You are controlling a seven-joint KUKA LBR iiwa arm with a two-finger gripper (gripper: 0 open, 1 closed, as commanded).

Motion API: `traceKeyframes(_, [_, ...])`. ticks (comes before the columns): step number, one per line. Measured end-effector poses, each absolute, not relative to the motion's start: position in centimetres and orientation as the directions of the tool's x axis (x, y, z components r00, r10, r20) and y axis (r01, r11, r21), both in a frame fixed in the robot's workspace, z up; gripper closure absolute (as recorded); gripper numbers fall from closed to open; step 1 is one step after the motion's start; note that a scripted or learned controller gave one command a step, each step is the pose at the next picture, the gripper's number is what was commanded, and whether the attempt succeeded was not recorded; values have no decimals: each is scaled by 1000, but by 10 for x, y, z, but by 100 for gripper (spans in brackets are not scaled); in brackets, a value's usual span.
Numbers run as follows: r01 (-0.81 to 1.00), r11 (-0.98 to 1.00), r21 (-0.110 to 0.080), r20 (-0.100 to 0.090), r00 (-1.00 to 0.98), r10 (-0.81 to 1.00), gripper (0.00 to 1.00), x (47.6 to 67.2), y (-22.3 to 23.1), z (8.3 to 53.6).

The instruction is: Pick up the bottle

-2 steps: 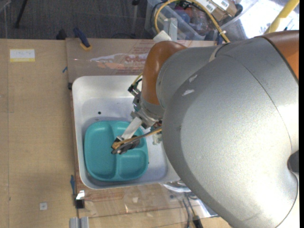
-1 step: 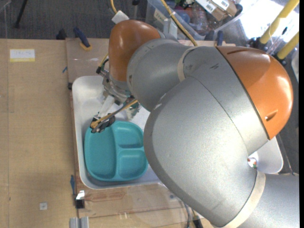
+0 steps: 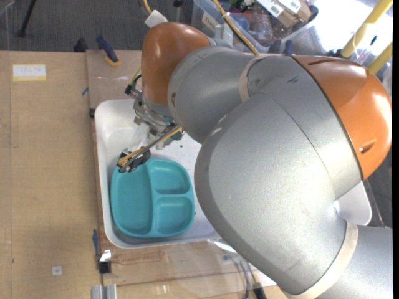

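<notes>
A wooden table (image 3: 50,198) carries a shallow white bin (image 3: 107,120) in which a teal divided tray (image 3: 153,198) fills the 6 o'clock half. The gripper (image 3: 129,161) is down at the tray's 11 o'clock corner, its dark tip at the rim, a slim yellowish shaft slanting away toward 2 o'clock. Whether it is open or closed cannot be told from here, and nothing can be seen gripped in it.

The grey arm (image 3: 280,167) sweeps in from 3 o'clock and covers much of the bin. Its orange band (image 3: 163,55) sits above the wrist at 12 o'clock. The bottle cannot be picked out, and it may lie under the wrist or the arm's bulk. Which way it points and how its long axis runs therefore cannot be told.

To do this pick well, the gripper should probably close across the bottle's narrow width, square to its length and clear of the tray's raised rim.

Beyond the table, at 1 o'clock, stands a clear storage box (image 3: 262,5) of clutter.
</notes>
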State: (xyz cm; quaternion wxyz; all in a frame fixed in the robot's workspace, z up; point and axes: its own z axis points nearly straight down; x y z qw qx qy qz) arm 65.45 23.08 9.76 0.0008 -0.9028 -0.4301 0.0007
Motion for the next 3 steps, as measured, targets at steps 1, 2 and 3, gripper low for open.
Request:
traceKeyframes(1, [772,-636,-3,-1,636,772,100,511,226,238])
traceKeyframes(2, [992,-125,0,1,125,992,100,510,176,277])
traceKeyframes(3, [981,-192,15,12,192,981,100,533,223,121])
